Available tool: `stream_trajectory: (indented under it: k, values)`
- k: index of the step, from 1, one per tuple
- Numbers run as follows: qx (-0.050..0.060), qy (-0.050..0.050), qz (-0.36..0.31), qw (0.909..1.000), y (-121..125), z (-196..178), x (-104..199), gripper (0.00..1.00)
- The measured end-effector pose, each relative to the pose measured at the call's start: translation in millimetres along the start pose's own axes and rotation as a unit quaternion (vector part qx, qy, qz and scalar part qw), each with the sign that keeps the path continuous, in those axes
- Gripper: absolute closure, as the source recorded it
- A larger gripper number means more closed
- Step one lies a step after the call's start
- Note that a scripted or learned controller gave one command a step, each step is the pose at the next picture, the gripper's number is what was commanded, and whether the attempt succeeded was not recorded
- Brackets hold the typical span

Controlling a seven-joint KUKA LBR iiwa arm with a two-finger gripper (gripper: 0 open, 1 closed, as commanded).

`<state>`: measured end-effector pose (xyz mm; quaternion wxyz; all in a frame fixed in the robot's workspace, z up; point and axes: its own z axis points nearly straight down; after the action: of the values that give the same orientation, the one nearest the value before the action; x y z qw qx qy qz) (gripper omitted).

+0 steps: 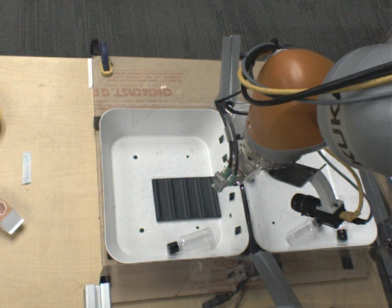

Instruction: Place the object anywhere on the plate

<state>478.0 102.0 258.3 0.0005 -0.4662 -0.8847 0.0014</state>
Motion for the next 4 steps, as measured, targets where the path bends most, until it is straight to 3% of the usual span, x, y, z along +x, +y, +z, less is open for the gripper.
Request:
stream_trajectory:
  k: [1, 2, 3, 4]
  values:
    - [0.0, 0.0, 0.0, 1.0, 0, 0, 0, 0.0]
    - [0.001, 0.0, 0.001, 1.0, 0, -8, -2, 1.0]
    - [0.001, 0.0, 0.001, 1.0, 0, -8, -2, 0.0]
    - [0.002, -0.001, 0.002, 1.0, 0, -16, -3, 1.0]
